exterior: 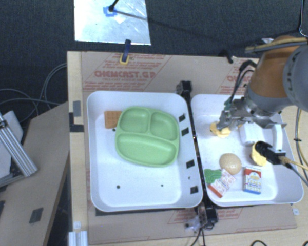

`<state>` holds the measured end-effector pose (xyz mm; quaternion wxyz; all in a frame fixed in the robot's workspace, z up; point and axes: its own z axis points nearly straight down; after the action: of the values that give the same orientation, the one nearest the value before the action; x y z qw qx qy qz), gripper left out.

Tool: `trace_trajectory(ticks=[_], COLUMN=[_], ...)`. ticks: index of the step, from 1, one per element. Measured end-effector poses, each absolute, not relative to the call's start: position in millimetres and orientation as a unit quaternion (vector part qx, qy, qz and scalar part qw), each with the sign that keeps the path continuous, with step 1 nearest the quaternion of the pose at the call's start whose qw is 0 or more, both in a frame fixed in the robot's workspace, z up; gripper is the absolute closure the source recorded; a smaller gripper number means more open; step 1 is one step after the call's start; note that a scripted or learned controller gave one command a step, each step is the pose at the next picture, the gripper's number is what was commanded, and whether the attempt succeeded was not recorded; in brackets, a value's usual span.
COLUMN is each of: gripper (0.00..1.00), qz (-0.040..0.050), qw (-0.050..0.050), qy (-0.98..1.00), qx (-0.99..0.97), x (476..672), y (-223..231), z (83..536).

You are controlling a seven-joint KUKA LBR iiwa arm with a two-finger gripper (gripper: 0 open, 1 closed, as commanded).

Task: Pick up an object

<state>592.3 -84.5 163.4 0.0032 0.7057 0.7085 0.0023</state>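
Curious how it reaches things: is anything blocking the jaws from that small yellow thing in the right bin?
Nothing visible does. The jaws hang right at the yellow thing; the tan ball lies well apart.

The pale green three-part plastic plate (146, 136) looks smooth and matt. The shallow white plastic bin (100, 152) under it has a slight gloss. Behind the plate the brown printed cardboard sheet (143, 73) is dull. Farther behind the plate, a square grey metal sheet (92, 19) shines unevenly.

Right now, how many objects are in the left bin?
2: a green divided plate in the middle, and a tan flat piece at its upper-left edge. The plate may hide more.
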Motion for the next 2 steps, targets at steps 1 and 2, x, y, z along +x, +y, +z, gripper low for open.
trace_trajectory(ticks=[1,2], gripper=[1.00,1.00], qz=[0.0021,0.0012], qw=[0.003,0.001], qy=[0.709,0.709], qx=[0.705,0.706], x=[602.7,603.7], y=[-83.0,-82.8], z=[212.1,225.2])
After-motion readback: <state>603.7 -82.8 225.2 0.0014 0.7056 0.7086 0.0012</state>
